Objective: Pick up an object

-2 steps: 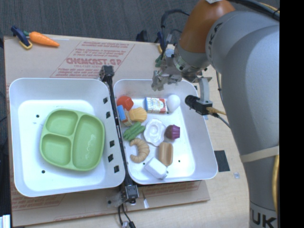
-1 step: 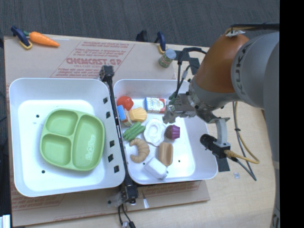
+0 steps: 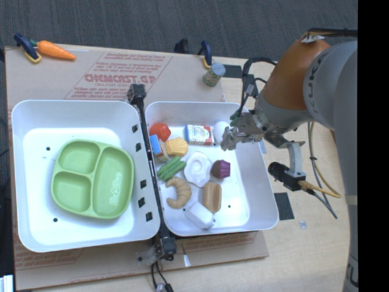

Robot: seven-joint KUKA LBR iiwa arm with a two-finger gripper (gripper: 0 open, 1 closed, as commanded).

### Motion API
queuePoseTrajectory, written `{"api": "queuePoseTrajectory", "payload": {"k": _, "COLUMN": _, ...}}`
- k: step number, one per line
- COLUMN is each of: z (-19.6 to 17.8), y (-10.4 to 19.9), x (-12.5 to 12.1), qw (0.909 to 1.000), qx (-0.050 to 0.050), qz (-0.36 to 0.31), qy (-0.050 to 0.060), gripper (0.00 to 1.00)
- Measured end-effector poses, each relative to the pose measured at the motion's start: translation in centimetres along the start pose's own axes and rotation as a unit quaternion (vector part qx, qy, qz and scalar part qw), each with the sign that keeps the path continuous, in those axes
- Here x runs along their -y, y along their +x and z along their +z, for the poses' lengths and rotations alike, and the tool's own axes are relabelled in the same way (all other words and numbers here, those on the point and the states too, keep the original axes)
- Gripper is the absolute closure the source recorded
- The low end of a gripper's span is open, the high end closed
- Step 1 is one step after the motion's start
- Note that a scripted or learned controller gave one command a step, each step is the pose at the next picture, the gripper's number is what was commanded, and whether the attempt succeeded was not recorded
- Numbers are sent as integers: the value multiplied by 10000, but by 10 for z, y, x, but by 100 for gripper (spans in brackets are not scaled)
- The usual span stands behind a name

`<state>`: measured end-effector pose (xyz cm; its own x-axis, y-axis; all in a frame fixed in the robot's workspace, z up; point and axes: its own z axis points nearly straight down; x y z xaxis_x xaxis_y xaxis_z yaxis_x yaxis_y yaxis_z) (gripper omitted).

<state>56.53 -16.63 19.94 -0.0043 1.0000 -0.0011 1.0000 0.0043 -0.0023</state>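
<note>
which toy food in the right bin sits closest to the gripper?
The red-and-white carton, just left of the gripper; the purple piece lies further below.

Two bins sit side by side on a tabletop (image 3: 292,233). The left bin (image 3: 24,224) holds a divided plate (image 3: 92,179). The right bin (image 3: 258,205) holds toy foods (image 3: 188,169) clustered toward its left.
</note>
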Motion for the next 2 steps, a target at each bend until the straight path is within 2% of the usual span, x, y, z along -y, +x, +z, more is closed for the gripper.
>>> {"api": "queuePoseTrajectory", "payload": {"k": 1, "z": 10, "y": 2, "x": -56, "qw": 10000, "qx": -8, "qz": -5, "qy": -4, "gripper": 100}}
{"api": "queuePoseTrajectory", "payload": {"k": 2, "z": -7, "y": 103, "x": -55, "qw": 10000, "qx": -8, "qz": -18, "qy": 7, "gripper": 100}}
